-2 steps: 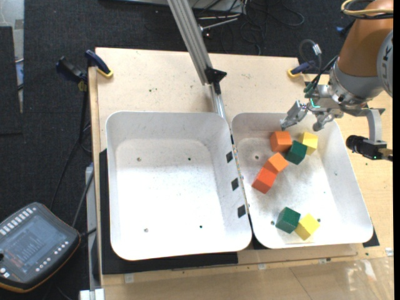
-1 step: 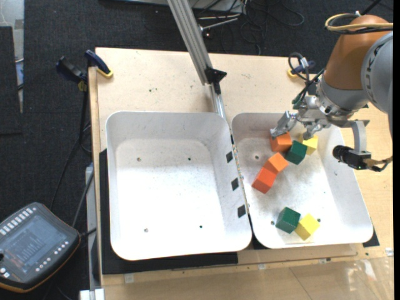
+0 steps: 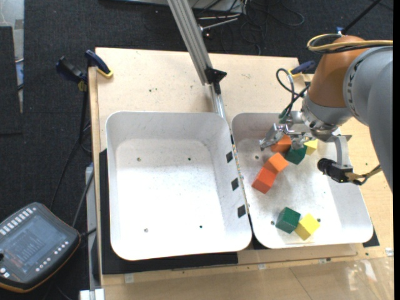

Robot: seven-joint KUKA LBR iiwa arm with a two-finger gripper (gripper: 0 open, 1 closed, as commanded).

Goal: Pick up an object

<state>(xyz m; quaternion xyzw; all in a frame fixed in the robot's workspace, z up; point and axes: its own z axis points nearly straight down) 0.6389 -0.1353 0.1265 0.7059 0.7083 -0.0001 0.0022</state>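
Observation:
My gripper (image 3: 283,136) hangs low over the far part of the right bin (image 3: 340,199), reaching in from the right. Just beneath it lies an orange block (image 3: 282,145), partly hidden by the gripper. Close beside that sit a dark green block (image 3: 295,154) and a yellow block (image 3: 310,146). Two more orange blocks (image 3: 277,162) (image 3: 264,179) lie a little nearer the camera, in the bin's middle left. At the bin's near edge a green cube (image 3: 288,219) touches a yellow cube (image 3: 305,227).
The left bin (image 3: 125,136) adjoins the right one along a shared rim (image 3: 236,174). A slanted metal pole (image 3: 190,33) crosses behind the bins. A black cable end (image 3: 331,169) hangs over the right bin's right side. A pendant (image 3: 28,245) lies at the lower left.

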